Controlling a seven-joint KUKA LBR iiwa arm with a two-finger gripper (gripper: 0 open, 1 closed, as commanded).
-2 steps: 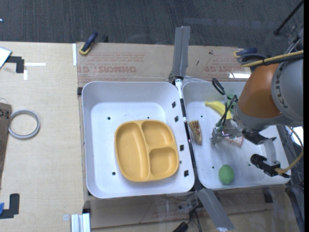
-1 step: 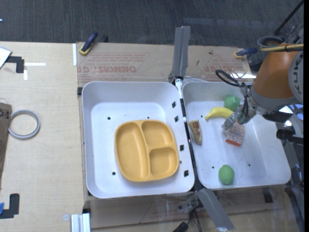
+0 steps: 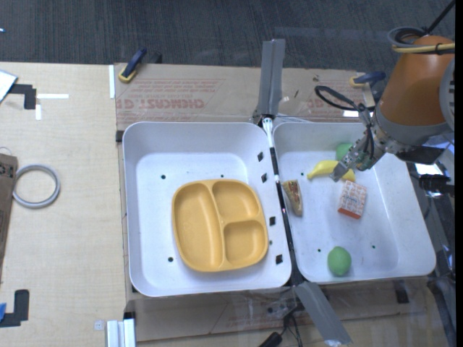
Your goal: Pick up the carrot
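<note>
Against the left wall of the right bin (image 3: pixel 391 231) lies what we take for the carrot (image 3: pixel 292 196), while the gripper (image 3: pixel 352 162), whose opening we cannot tell, sits by the banana (image 3: pixel 323 169); risk: wrong item grabbed.

arm (image 3: pixel 416 85): orange rounded band over grey wrist | black cable looped behind | claw (image 3: pixel 354 161): small, dark metal

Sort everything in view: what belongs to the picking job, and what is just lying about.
Job in hand:
- claw
- right bin beneath it

Lying about:
- banana
- green ball
- red-and-white box
- food wedge
- yellow divided plate in the left bin
- tape roll on the bench
</note>
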